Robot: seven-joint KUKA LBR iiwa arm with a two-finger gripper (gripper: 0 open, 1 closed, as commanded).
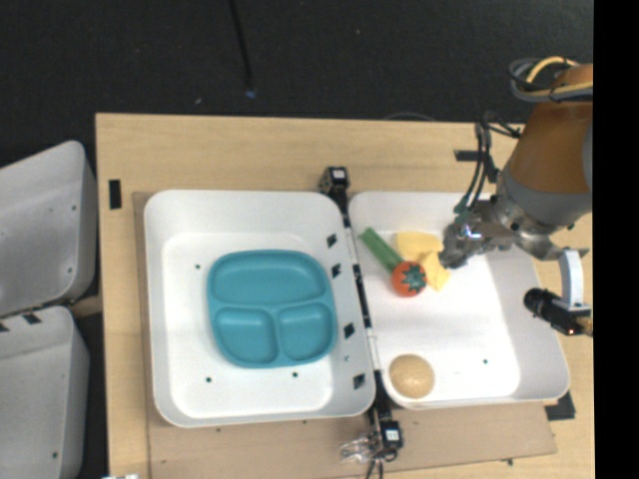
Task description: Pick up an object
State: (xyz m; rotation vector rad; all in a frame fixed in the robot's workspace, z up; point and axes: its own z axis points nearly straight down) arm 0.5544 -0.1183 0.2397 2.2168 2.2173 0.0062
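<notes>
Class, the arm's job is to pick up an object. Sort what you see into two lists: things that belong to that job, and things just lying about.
Belong to the job:
gripper, down in the right bin
yellow piece
tomato toy
green stick
tan round

Just lying about:
teal divided tray in the left bin
black cable

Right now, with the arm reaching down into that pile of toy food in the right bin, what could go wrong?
1. The gripper sits at a tight cluster: yellow piece, red tomato-like toy and green stick touch or overlap. It may grab two things, or knock them apart and lift none.
2. The round red toy could roll off if nudged.
3. The tan ball rests near the bin's corner, far from the gripper, so it is unlikely to be reached on this try.
</notes>
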